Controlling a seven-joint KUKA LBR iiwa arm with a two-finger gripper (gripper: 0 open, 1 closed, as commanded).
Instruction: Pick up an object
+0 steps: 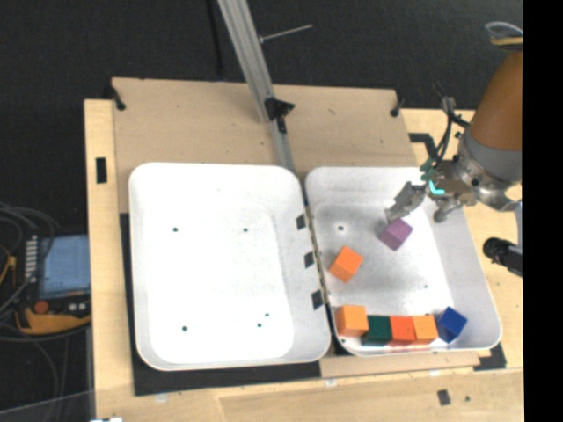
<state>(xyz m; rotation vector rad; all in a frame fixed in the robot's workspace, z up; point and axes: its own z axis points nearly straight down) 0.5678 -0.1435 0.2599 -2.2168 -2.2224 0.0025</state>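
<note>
The right bin (457, 262) is my landmark: my arm (497, 121) enters over its far right corner, and my claw (422, 202) hangs spread wide and empty above its far half. A purple block (396, 233) lies just below the claw, untouched, an orange block (346, 264) sits mid-bin toward the left wall, and a row of blocks (400, 326) lines the near wall.

Pincer (423, 204) just above purple block (396, 233)
</note>
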